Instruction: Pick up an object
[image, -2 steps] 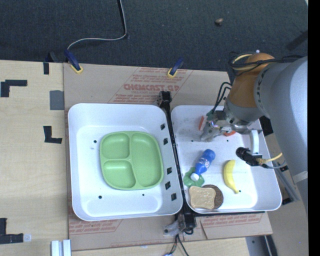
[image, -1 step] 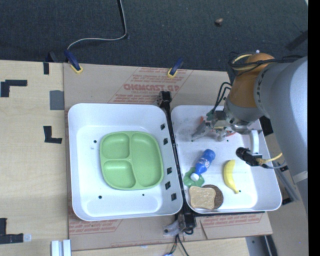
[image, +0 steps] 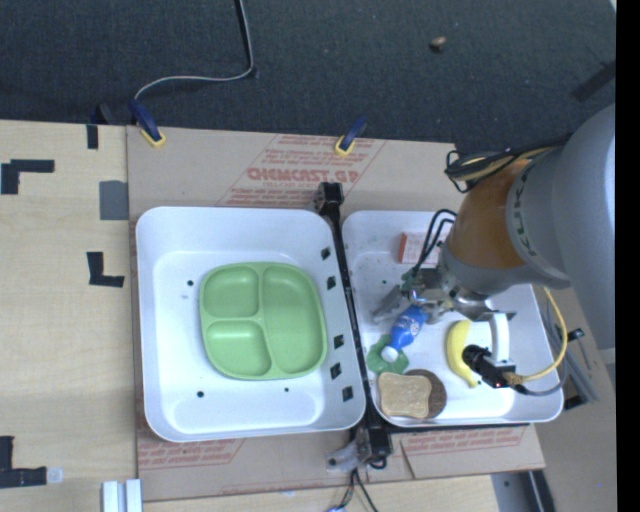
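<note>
Pick not yet made: hand (image: 418, 296) low in right bin (image: 520, 405) beside blue bottle (image: 406, 327), grip state unreadable from here; banana (image: 458, 350) and bread (image: 404, 394) untouched.

My desk (image: 60, 330) carries a cardboard sheet (image: 290, 170); on it sit the left bin (image: 160, 300) and right bin (image: 530, 405), touching.

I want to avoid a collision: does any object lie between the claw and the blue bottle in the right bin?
Nothing visible does. The claw is directly over the blue bottle; the banana and toast lie beside it.
</note>
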